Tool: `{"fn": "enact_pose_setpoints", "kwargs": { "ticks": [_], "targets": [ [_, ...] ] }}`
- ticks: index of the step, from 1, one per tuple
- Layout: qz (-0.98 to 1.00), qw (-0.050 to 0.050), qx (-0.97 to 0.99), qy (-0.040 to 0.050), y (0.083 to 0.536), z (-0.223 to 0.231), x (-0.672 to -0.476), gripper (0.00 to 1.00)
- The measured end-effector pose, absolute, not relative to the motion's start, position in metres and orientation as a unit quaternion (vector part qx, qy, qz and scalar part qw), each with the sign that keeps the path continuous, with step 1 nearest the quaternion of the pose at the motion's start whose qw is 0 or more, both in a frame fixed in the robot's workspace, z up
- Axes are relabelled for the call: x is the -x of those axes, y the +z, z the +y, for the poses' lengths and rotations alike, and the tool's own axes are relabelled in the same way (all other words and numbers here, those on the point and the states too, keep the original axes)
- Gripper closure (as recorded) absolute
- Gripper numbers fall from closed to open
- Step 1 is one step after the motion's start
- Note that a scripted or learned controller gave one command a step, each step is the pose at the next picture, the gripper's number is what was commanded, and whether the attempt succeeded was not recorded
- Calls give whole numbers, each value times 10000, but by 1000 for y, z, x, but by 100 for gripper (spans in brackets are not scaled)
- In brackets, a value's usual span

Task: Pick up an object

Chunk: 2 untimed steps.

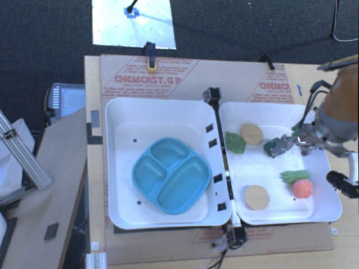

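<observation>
Two white bins side by side on the table (95,217), over a cardboard sheet (185,74) with red lettering, meeting at a shared edge lined with black clips (216,161). In the left bin (115,150), a blue divided plate (171,174) lying flat, low and central, with bare white floor all around it, widest along the far rim and the left wall. In the right bin (332,209), five loose items, well apart for the most part: a tan disc (252,133) near the far side, with a green leafy piece (235,143) just beside it, close to the dividing edge; a second tan disc (257,196) toward the near rim, with open floor on every side; a green strip (294,176) and a pink-red ball (303,188) touching or nearly so, close to the right wall and the near corner. Widest bare stretch of that bin in its middle, between the two discs. Reaching in over the right wall, the arm (342,102), cut off at the frame edge, with the end effector (280,145) low over the far-right part of the bin. At its tip a dark teal shape (274,148), too small and blurred to tell apart as a held item or a piece of the tool itself; spread or pressed together, cannot tell. A black part (343,182) jutting in near the ball, also cut off.
</observation>
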<state>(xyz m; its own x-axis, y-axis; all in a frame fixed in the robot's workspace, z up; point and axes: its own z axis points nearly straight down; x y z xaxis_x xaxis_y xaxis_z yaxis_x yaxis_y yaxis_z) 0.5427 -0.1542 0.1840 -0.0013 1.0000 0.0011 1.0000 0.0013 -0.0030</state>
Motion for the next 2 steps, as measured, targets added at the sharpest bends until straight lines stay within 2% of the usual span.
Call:
{"fn": "enact_pose_setpoints", "kwargs": {
  "ticks": [2],
  "targets": [
    [-7077, 11, 7065, 5, 89, -153, -539, 0]
  ]
}}
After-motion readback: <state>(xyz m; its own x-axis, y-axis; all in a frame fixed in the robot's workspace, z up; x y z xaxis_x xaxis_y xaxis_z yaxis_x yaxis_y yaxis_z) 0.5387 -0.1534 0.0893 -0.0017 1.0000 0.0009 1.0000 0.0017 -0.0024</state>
